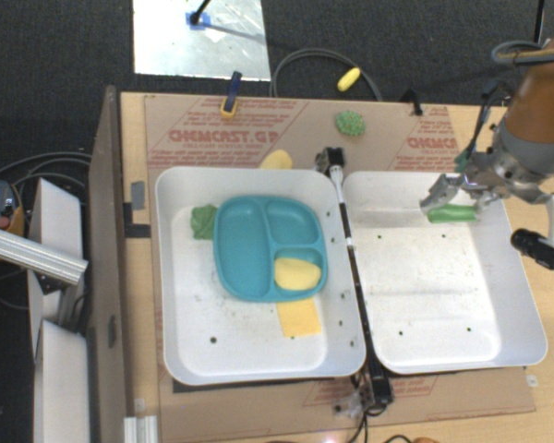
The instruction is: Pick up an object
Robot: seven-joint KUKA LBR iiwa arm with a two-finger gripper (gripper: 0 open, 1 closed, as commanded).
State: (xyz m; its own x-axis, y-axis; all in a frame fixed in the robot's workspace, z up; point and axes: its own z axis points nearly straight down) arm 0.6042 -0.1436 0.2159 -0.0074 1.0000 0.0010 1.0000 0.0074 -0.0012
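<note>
Bench (212,132) of tan board printed with red lettering, bearing two shallow white bins side by side. Left bin (180,275), glossy plastic with rounded corners and small dark holes in the floor. Right bin (443,293), same form, floor scuffed and faintly streaked. Grey arm (535,118) with orange band, entering at 3 o'clock, cut off by the upper right edge. Teal compartment plate (254,247), smooth and rounded-square, at the centre of the left bin. Gripper (454,192) of pale metal at 12 o'clock of the right bin, fingers spread slightly, tips just above and touching or nearly touching a green object (452,214); contact not resolvable, nothing clearly clamped between the fingers. Green object elongated, smooth, lying flat on the bin floor near the far wall, partly hidden under the gripper. Yellow flat square (300,319) at 6 o'clock of the plate, one edge tucked beneath it. Yellow rounded piece (296,273), matte, in the plate's 4 o'clock compartment. Green leafy piece (203,221) at 9 o'clock of the plate, partly covered by its rim. Small knobbly green ball (351,123) on the board beyond the bins.
</note>
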